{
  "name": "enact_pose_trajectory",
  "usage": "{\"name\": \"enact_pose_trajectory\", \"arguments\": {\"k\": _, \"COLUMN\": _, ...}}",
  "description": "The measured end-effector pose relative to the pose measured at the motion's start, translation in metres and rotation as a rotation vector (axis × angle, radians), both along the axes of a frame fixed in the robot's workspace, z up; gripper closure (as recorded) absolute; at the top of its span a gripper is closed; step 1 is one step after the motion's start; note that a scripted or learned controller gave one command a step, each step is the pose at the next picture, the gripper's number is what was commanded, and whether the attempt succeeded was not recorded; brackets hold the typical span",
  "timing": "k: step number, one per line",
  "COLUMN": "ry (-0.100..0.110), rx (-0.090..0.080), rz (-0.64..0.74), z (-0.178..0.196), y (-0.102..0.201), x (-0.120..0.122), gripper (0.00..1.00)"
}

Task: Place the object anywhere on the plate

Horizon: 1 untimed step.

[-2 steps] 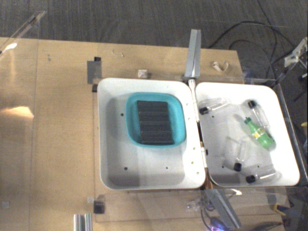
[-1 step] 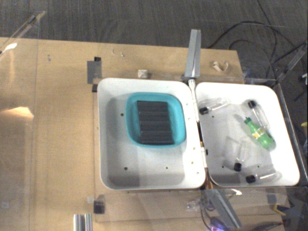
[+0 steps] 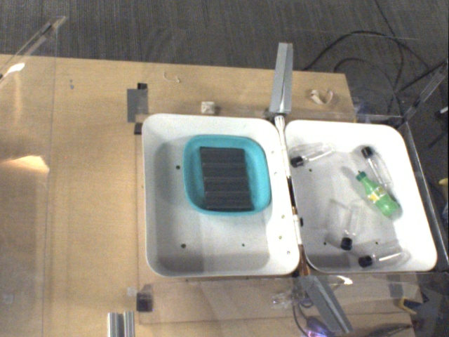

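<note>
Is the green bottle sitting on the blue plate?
No, the green bottle lies in the right bin, while the blue plate sits in the left bin.

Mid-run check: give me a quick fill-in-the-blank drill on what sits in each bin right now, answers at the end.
1. The teal plate lies in the ____ bin as the camera sees it.
2. The plate's dark insert has a ____ surface.
3. The bottle with a green body lies in the ____ bin.
4. The clear bottles in that bin have caps coloured ____.

Missing words: left; ribbed; right; black
</note>
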<state>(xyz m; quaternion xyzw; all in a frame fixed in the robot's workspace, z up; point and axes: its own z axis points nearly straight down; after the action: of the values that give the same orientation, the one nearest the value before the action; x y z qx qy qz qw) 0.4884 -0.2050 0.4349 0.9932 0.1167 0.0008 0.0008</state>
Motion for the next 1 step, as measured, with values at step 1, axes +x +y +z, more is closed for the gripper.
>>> {"name": "enact_pose_trajectory", "arguments": {"k": 1, "ry": 0.001, "rx": 0.001, "rz": -0.028, "z": -0.1388, "y": -0.0004, "x": 0.0060, "gripper": 0.00}}
